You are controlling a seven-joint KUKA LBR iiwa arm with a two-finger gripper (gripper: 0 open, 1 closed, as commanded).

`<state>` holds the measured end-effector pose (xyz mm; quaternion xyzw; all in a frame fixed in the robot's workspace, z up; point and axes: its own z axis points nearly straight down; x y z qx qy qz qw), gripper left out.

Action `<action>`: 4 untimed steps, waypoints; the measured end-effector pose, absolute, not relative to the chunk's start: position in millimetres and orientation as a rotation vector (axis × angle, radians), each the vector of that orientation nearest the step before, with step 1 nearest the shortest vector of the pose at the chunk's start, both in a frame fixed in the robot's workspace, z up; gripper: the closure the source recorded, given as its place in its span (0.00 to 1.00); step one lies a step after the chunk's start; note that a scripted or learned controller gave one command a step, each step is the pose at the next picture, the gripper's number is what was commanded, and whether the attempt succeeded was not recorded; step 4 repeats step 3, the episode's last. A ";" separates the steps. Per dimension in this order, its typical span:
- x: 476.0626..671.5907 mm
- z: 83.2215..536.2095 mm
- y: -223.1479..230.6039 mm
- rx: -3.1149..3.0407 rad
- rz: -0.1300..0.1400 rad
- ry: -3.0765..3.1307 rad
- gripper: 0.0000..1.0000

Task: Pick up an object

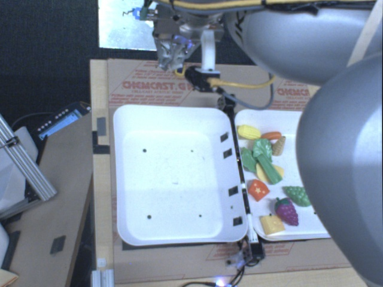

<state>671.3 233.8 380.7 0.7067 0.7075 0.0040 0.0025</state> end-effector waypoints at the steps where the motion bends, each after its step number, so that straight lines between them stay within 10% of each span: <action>1: 665.8 547.2 234.3 2.208 0.029 2.222 1.00; 2: 612.2 418.6 234.3 2.222 -0.018 2.230 1.00; 3: 653.6 449.3 136.2 2.225 0.004 2.211 1.00; 4: 653.6 449.3 136.2 2.225 0.004 2.211 1.00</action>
